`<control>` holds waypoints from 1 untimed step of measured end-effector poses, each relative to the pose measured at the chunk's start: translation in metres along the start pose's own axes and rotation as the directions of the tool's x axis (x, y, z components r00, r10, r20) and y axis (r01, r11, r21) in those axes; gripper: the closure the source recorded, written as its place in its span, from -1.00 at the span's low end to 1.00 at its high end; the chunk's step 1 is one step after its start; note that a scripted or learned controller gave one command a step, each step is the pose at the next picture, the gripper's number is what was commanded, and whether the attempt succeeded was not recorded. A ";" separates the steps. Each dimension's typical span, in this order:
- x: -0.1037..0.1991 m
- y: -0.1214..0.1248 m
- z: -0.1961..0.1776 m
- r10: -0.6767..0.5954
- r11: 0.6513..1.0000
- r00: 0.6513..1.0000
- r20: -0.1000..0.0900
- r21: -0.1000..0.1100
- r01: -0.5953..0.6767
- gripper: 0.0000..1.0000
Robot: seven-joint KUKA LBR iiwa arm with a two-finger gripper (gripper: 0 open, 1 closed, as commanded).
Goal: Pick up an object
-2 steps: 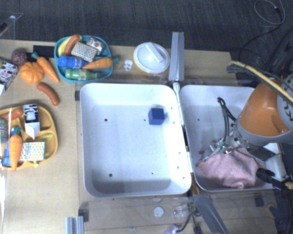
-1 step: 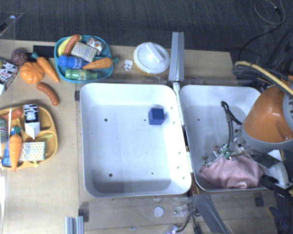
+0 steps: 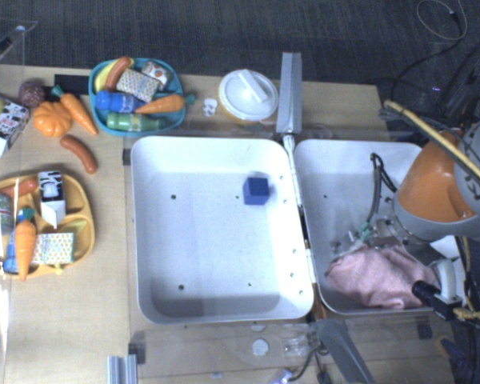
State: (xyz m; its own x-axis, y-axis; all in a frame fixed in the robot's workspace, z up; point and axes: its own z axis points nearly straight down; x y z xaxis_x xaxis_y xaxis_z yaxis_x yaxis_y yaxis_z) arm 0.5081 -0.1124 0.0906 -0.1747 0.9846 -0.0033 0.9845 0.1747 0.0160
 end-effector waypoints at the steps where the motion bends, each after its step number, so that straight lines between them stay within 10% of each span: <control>1: 0.013 0.046 0.001 0.193 0.981 0.981 0.002 0.002 -0.193 -1.00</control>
State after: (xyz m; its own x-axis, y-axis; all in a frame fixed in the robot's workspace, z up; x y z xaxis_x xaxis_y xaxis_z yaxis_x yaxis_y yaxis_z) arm 0.5513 -0.0918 0.0900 0.0187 0.9998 -0.0023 0.9997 -0.0186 0.0145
